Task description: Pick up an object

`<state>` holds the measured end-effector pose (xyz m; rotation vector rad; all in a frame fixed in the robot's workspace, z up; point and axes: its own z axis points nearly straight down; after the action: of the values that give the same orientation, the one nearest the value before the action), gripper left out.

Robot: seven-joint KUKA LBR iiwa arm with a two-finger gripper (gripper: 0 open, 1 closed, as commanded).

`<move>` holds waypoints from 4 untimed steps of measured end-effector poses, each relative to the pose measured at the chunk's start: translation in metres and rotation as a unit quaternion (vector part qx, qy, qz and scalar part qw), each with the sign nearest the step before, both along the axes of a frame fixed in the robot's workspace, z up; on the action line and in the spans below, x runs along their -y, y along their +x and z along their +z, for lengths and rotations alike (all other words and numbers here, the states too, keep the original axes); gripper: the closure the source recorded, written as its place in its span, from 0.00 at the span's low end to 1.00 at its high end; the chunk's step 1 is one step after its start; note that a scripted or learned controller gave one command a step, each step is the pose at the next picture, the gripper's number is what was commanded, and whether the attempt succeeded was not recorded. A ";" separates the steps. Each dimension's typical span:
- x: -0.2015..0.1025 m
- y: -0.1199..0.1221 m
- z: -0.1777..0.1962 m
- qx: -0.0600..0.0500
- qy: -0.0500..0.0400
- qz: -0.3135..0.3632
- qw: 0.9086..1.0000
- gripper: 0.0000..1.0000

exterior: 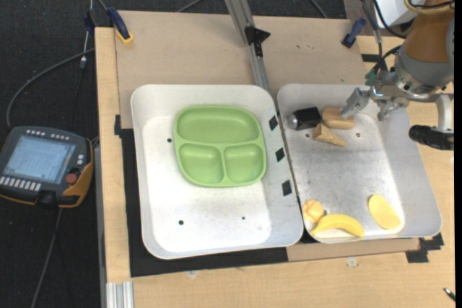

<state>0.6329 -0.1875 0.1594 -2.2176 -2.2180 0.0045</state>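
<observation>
The right bin (404,177) holds several small items. A black cylinder (304,117) lies at its back left, touching a tan block (338,120) with a tan wedge (332,138) just in front. Along the front edge lie a yellow banana (339,226), a small peach-coloured piece (312,210) and a yellow oval piece (384,212). My gripper (368,103) hangs over the bin's back right, just right of the tan block. Its fingers are spread open with nothing between them.
The left bin (155,213) carries a green divided plate (219,144). A metal pole (242,11) slants across the back between the bins. A teach pendant (43,166) lies off the bench at left. Blue clamps (119,25) sit at the bench's back corners.
</observation>
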 end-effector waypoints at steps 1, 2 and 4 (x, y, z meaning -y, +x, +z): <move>0.001 -0.001 -0.042 0.000 0.000 0.000 1.000 0.00; 0.001 0.002 -0.027 0.004 -0.001 0.000 1.000 1.00; -0.006 -0.005 0.095 0.007 -0.002 0.001 1.000 1.00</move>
<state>0.6277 -0.1817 0.2547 -2.2244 -2.2297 -0.0072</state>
